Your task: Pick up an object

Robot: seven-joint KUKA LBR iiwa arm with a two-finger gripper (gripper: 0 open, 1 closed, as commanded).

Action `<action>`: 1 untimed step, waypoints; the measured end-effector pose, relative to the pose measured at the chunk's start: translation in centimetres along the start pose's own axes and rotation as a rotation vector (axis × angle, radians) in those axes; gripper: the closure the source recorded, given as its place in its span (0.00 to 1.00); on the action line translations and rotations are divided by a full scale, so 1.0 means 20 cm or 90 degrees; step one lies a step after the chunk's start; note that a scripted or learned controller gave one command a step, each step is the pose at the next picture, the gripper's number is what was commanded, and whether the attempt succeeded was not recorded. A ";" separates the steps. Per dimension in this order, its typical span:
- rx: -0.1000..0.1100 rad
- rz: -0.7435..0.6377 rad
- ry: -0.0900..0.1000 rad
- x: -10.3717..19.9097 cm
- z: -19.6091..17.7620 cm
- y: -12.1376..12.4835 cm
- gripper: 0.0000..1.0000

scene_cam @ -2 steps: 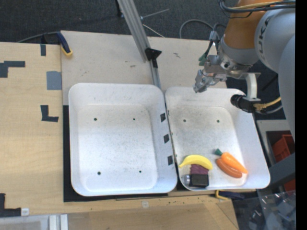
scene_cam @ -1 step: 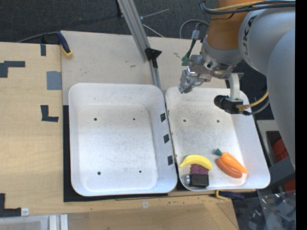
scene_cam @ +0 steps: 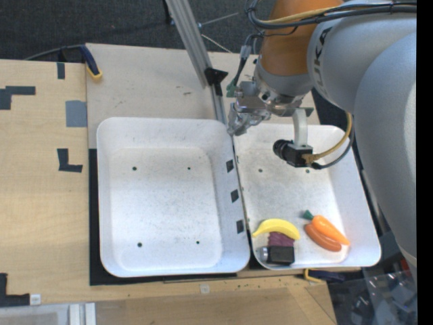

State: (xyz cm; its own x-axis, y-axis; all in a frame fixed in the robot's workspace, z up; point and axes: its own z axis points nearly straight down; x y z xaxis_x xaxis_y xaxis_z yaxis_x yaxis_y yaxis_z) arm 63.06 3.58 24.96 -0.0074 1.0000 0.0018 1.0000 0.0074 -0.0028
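Nearest me, along the front edge of the right bin (scene_cam: pixel 352 181), lie three small things, all well below the jaws (scene_cam: pixel 238 124) and to their right. Going left to right: a curved yellow banana (scene_cam: pixel 276 229), glossy and plastic-looking, with a dark purple-and-black block (scene_cam: pixel 279 248) touching it just in front; then, a little apart, an orange carrot (scene_cam: pixel 325 233) with a green stub, smooth and tapered. None of them is lifted, so I judge the pick hardly begun: the whole grasp is left to do.

The left bin (scene_cam: pixel 162 195), below and left of the jaws, is a shallow white tray with rounded corners and a speckled, scuffed floor. The jaws hang over the rim where the two bins meet, at the far end; whether they stand open or closed I cannot tell. The bench (scene_cam: pixel 34 181) is pale wood grain.
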 end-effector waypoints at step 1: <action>0.001 0.001 -0.001 0.22 0.09 -0.06 1.00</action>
